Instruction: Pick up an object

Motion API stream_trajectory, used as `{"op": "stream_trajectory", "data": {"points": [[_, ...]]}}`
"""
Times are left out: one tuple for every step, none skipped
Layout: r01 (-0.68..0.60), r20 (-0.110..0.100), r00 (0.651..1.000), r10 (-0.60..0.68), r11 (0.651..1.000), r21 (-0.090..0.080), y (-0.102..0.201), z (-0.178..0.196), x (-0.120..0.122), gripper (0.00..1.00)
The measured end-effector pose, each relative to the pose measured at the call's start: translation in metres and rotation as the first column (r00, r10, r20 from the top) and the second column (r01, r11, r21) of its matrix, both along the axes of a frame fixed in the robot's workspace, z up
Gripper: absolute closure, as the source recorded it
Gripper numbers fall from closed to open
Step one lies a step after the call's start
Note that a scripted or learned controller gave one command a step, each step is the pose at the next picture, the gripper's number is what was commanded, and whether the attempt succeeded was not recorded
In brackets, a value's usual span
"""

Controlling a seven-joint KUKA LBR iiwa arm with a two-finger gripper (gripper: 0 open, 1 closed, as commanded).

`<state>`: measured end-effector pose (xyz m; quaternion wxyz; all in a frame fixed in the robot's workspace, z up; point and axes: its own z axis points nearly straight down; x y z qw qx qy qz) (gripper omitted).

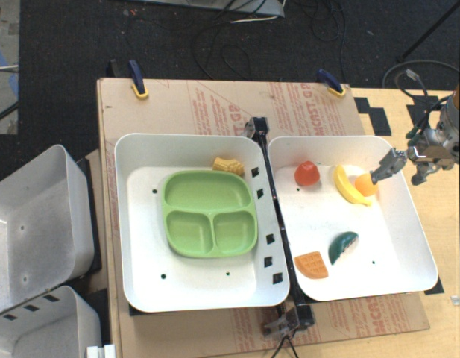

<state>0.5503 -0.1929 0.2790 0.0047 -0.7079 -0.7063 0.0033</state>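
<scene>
A: Where does the gripper [403, 168] sit?

B: At the right edge of the frame, over the upper right rim of the right bin [420, 222]. One grey finger slants down and left, its tip touching or just over the orange toy [366, 186] nestled against the yellow banana [347, 184]. A second finger shows farther right, outside the rim, so the jaws stand apart with nothing between them.

A: What else lies in that bin?

B: A red rounded piece [307, 173], smooth like a plastic tomato or strawberry, in the upper left part. Lower down there is a dark green curved piece [342, 245], glossy, and just to its left a flat orange wedge [312, 265] with a waffle-like grid on its face. The banana is a smooth yellow crescent, and the orange toy rests in its curve.

A: And the left bin [136, 222]?

B: It holds a pale green plate [210, 213] of matte plastic, with rounded corners and three compartments: one long at the top, two smaller below. A tan ridged piece [228, 165], like a cracker or biscuit, lies just above the plate's upper right corner.

A: What carries the bins?

B: A worktop covered by brown cardboard [192, 103] with red printing, held by yellow-tipped clamps [139, 80] at its upper edge. Both bins are shallow, white and smooth, with rounded corners.
</scene>
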Motion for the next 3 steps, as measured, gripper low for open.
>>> {"op": "stream_trajectory", "data": {"points": [[-0.003, 0.011, 1.0, 0.003, 1.0, -0.003, 0.001, 0.006, 0.002, 0.0], [-0.001, 0.008, 1.0, 0.001, 1.0, -0.002, 0.001, -0.037, 0.004, 0.0], [0.0, 0.008, 1.0, 0.0, 1.0, -0.001, -0.002, -0.081, 0.001, 0.0]]}}
